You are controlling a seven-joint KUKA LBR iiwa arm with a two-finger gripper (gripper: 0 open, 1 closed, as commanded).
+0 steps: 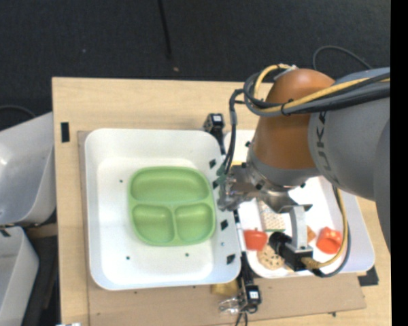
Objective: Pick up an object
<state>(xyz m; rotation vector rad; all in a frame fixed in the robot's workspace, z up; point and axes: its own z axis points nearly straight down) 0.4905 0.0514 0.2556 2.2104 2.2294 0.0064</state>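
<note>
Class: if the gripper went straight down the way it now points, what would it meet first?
Probably the left edge of the right bin, not an object. The gripper hangs over that edge, and the orange-red block lies just beside its line. Depth is unclear.

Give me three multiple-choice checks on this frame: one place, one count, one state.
1. Where does the green tray lie?
A. in the left bin
B. in the right bin
C. on the bare bench

2. How many compartments does the tray have?
A. two
B. three
C. five

3. How does the tray lie?
A. flat, hollow side up
B. flipped over
C. propped against the bin wall

Answers:
1 A: the left bin's white floor shows all round it.
2 B: there is one long compartment with two smaller ones beside it.
3 A: the hollows face the camera and it sits level on the floor.
</note>
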